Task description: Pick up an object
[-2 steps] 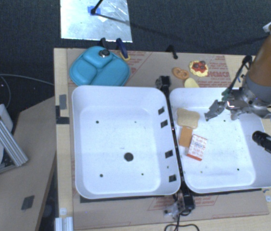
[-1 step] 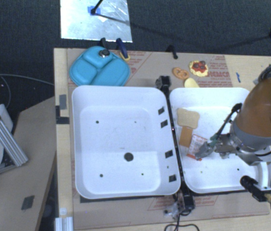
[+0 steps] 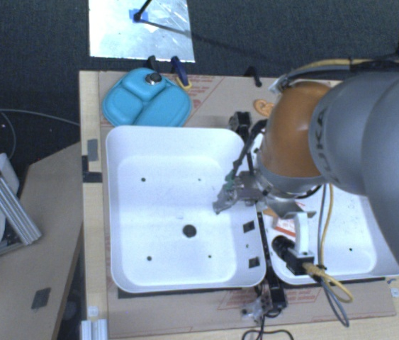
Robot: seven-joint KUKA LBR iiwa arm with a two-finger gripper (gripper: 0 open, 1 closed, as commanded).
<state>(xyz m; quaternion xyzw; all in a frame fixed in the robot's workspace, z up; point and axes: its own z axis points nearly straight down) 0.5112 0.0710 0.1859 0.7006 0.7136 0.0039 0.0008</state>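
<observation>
Floor: dark carpet (image 3: 29,41), speckled, across the top and left of the view.
Sheet: a shiny silvery sheet (image 3: 141,18) lies on the carpet at top centre, catching bright light.
Table: tan board (image 3: 217,91) with red print near its edges.
Side board: a lower tan surface (image 3: 43,211) at left, just beside the table.
Frame: slanted aluminium rails (image 3: 4,197) at far left.
Cables: thin black lines (image 3: 1,115) cross the carpet at left.
</observation>
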